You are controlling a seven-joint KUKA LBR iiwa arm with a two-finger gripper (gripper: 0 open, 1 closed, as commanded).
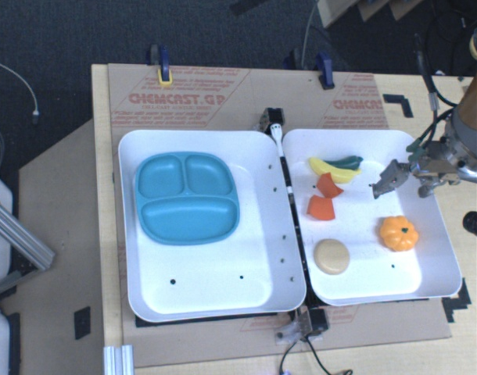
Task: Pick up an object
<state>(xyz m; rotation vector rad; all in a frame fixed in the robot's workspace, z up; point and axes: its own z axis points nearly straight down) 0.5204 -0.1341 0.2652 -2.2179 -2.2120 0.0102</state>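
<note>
Single fixed camera above the counter [223,92], looking down at a slant. Far counter edge with its two blue clamps [164,62] near frame top, near edge at bottom, dark floor beyond. Mid distance: both white bins fit whole in frame, left bin [211,287] and right bin [434,272] side by side across the centre. Arm comes in from frame right, end effector [387,180] above the right bin. No second view.
</note>
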